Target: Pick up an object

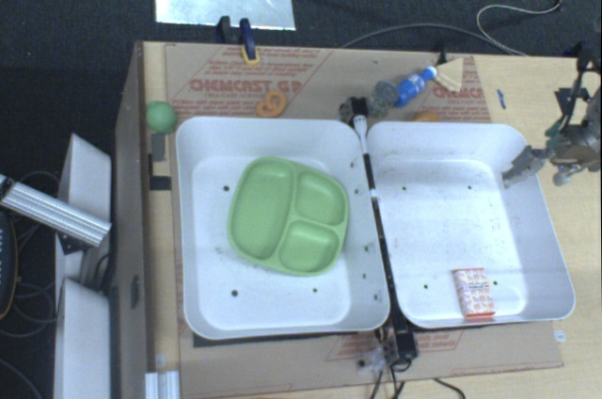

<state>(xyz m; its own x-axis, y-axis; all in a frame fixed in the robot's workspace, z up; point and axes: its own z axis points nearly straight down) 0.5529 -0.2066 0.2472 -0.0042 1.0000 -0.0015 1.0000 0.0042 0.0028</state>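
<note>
Small red-and-white rectangular packet lies flat near the front edge of the right white bin. The hand sits at that bin's right rim; its grip state cannot be determined.

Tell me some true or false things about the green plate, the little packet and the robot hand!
1. The green plate lies in the left bin. True.
2. The little packet lies on the green plate. False: it lies in the right bin, near its front edge.
3. The gripper holds the packet. False: it is at the right bin's far right rim, apart from the packet.
4. A green ball sits outside the bins, by the left bin's back corner. True.
</note>
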